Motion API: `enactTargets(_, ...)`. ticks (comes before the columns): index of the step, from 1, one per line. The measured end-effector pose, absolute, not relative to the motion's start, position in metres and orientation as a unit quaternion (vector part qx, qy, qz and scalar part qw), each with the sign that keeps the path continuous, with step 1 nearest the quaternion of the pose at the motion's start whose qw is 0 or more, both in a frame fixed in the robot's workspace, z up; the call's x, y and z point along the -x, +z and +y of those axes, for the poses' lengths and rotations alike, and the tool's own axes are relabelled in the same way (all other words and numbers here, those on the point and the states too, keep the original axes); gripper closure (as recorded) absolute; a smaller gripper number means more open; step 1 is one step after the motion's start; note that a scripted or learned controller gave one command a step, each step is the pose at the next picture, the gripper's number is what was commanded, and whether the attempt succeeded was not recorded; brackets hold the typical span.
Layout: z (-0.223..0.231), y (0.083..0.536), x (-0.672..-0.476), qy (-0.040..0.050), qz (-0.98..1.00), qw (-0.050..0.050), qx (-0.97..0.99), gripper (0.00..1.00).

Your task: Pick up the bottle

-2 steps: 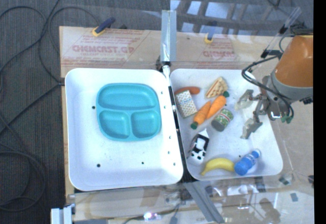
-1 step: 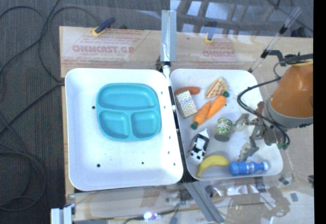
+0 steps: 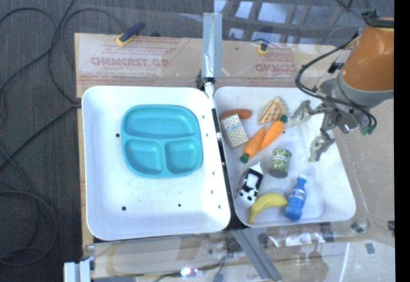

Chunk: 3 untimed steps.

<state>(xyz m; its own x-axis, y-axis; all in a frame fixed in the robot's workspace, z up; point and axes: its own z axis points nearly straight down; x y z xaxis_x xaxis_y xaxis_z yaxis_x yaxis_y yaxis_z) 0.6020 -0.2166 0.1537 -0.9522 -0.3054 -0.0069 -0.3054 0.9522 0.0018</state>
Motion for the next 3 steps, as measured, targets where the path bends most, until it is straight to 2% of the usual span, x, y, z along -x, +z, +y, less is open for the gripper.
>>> enactTargets(1,-0.222,0.175,-0.564,0.0010,0.966,0.002,0.260,0.00)
enactTargets(2,-0.214,0.089,-0.541,-0.0014,0.954,0.006,0.300,0.00)
enactTargets(3,-0.214,0.100,-0.542,-0.0020,0.954,0.007,0.299,1.00)
